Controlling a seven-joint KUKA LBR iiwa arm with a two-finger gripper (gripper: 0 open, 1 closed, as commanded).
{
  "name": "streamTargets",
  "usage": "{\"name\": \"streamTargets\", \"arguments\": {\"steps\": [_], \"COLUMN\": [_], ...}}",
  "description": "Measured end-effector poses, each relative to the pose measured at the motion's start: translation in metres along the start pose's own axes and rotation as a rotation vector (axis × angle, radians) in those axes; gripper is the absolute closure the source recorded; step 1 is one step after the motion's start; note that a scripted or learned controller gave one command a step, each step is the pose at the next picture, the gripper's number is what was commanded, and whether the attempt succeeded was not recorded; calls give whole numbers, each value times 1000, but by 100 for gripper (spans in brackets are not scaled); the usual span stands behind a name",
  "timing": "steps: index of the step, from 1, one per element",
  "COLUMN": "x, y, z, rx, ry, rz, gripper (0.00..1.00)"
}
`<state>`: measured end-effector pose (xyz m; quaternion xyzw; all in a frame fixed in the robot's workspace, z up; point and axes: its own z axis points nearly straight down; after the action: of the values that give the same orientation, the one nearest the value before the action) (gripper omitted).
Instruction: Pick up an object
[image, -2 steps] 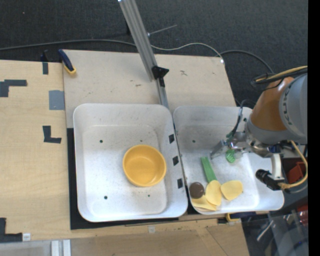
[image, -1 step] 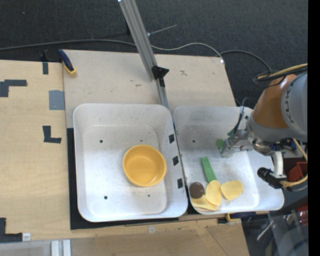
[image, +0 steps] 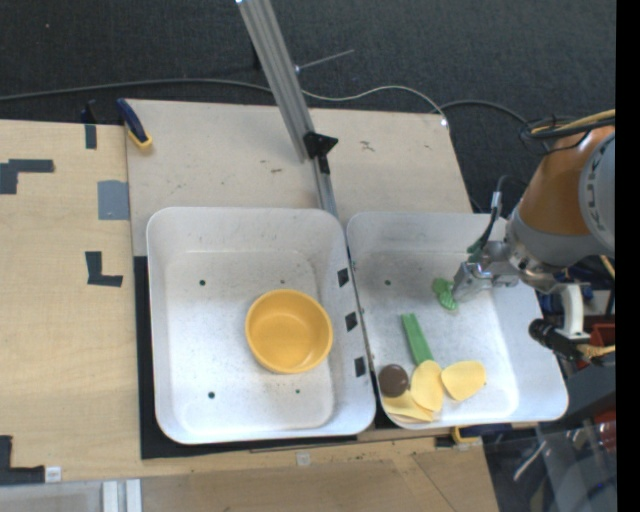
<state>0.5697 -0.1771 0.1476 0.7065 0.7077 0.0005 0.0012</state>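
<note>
Yellow: one bowl, perhaps three chips; hand, grip state unclear.

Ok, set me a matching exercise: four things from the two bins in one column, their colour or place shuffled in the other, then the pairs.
Things:
1. bowl
2. stick
3. round piece
4. tool

Descriptions:
A. brown, near the right bin's front left corner
B. yellow, alone in the left bin
C. over the right bin, beside a small green lump
D. green, lying lengthwise in the middle of the right bin

Pairs: 1-B, 2-D, 3-A, 4-C
</note>
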Motion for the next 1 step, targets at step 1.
{"name": "streamTargets", "arguments": {"steps": [1], "x": [9], "y": [6], "z": [-57], "rx": [-2], "ry": [0], "rz": [-1], "gripper": [100]}}
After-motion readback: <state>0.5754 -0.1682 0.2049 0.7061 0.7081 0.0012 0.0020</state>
